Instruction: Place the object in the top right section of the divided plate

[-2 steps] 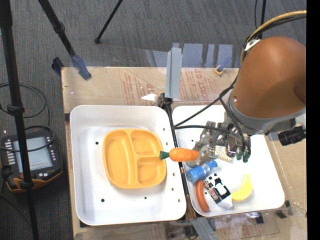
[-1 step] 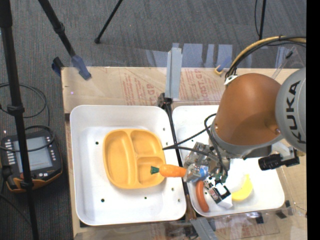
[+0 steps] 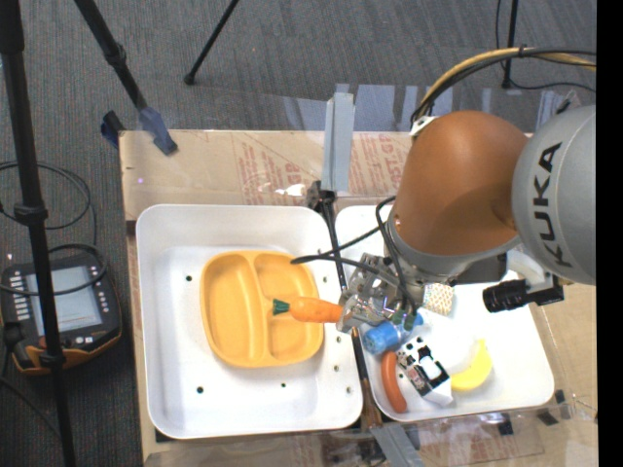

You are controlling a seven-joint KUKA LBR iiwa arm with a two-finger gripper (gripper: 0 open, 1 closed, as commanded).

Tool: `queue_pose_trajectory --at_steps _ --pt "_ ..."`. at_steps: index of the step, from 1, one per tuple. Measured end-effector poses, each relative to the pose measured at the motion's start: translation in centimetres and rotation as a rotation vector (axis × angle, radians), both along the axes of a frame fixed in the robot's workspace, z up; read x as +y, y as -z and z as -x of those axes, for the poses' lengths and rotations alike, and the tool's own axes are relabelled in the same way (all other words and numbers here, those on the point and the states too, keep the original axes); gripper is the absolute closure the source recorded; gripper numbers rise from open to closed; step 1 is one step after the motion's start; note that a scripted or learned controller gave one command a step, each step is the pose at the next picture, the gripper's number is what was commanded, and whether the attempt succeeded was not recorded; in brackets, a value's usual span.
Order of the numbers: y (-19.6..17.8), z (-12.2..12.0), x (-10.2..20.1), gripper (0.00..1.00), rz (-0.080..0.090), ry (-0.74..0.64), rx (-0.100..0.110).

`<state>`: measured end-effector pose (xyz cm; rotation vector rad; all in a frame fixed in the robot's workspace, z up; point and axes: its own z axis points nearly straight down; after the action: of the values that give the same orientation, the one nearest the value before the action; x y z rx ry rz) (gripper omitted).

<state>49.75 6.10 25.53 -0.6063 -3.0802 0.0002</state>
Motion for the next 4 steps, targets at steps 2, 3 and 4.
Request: queue_pose_trajectory --at_steps 2,3,4 --pt "-9.9 2.1 7.6 1.0 0.001 0.001 -0.001" --pt "-1.1 2.1 1.5 1.0 0.001 0.012 0.002" --pt "3.0 -1.6 -2.4 1.0 0.0 -0.022 0.001"
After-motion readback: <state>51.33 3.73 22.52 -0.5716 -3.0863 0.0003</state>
